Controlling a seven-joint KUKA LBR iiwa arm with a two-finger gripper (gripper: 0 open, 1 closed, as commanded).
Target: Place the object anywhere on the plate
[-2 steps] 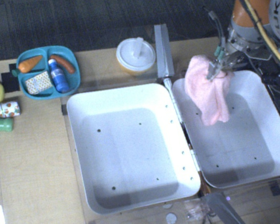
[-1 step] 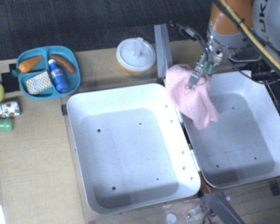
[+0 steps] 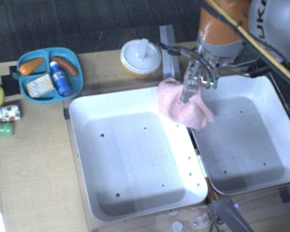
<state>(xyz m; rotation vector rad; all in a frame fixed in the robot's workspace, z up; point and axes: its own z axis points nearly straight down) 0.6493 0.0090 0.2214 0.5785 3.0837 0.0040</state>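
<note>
My gripper (image 3: pixel 188 95) hangs over the wall between the two bins, and its fingers are pinched on a soft pink cloth (image 3: pixel 183 107). The cloth droops down from my fingers in a floppy lump, up in the air above the top corner where the left bin (image 3: pixel 142 196) and the right bin (image 3: pixel 264 170) meet. So I think I am in the carrying step: I have the thing, and now it must go to a plate. The nearest thing to a plate that I can see is the blue plate (image 3: pixel 76 74) with little walls inside it, well apart from me at the far left, past the left bin. It already has toy food on it. Near it stands a white cup with a lid (image 3: pixel 141 56). Next I need to swing a long way left, keep my pinch tight so the cloth does not slip, then let go over the plate.
</note>
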